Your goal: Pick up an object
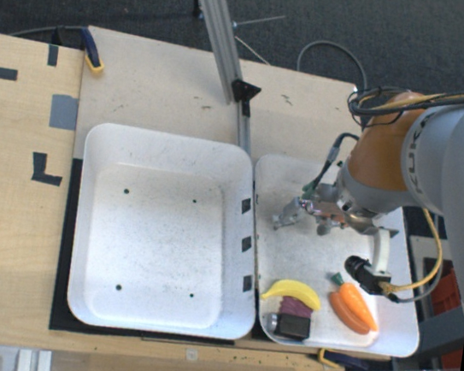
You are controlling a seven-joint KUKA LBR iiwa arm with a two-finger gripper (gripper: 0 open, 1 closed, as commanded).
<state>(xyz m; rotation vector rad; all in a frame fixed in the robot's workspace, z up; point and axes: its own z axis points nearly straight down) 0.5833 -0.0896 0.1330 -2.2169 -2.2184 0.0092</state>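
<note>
On the left half of the bench we are logging a bare wooden surface (7, 190) carrying grey and black tape marks. Next, toward the middle, the left bin (87, 228) is sitting with only dark specks on its floor. Above it a metal rail (223, 41) is slanting down from the top of the frame to the bins' shared edge. Moving right, we are recording the right bin (285, 180): along its lower edge a yellow banana (292, 292) is lying against a purple item (293, 306), with a black block (294, 325) just below them, and an orange carrot (353, 309) is resting at the lower right. Higher in that bin the gripper (309, 216) is hanging above bare floor, well apart from these objects; its fingers are too blurred for us to tell their state. At far right the arm (426, 157) is entering, orange band showing.
</note>
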